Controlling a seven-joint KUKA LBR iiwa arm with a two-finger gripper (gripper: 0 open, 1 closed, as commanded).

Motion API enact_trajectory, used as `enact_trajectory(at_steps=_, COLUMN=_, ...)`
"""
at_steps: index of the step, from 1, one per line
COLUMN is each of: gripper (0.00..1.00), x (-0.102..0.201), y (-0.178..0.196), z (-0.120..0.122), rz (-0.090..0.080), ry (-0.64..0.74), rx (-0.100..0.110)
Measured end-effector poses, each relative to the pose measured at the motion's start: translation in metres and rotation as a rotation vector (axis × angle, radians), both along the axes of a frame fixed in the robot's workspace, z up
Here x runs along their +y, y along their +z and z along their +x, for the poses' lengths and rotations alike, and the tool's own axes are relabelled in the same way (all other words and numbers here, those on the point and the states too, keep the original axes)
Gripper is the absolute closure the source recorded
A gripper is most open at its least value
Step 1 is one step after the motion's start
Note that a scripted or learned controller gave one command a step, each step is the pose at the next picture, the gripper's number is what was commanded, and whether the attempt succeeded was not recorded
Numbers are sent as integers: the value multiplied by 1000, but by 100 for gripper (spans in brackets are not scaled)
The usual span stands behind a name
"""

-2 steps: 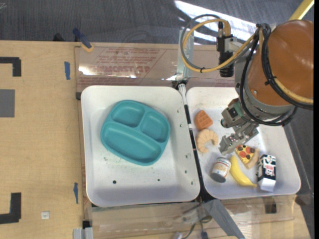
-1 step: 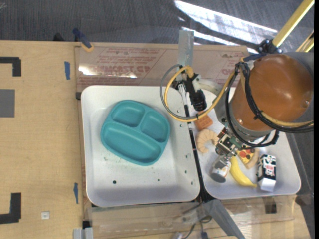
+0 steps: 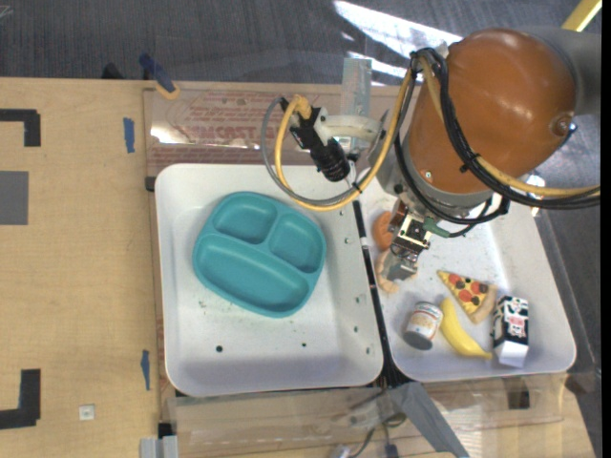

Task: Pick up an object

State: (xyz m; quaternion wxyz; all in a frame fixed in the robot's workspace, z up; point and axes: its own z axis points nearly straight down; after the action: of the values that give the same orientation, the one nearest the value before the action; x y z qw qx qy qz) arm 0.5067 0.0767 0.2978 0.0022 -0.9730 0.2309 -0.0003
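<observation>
Orange toy (image 3: pixel 384 229) sits under the gripper (image 3: pixel 406 249) in the right bin (image 3: pixel 549 284), likely its target; I cannot tell the gripper's state; pizza (image 3: pixel 465 291), banana (image 3: pixel 459 333) lie apart.

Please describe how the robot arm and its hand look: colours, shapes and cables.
The arm has a large rounded orange band over grey metal. Black and yellow cables loop beside it. The hand is small, metallic, with green parts.

Single fixed cam above the bench, angled down. Both bins (image 3: pixel 277 370) in frame, moderately close. Arm (image 3: pixel 496 103) enters from frame right.
</observation>
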Motion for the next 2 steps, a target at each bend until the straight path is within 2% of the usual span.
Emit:
enact_trajectory(at_steps=1, gripper=100, x=18, y=-40, z=-13, rz=-1, ry=246, rx=4)
enact_trajectory(at_steps=2, gripper=100, x=85, y=-58, z=-15, rz=0, ry=226, rx=6)
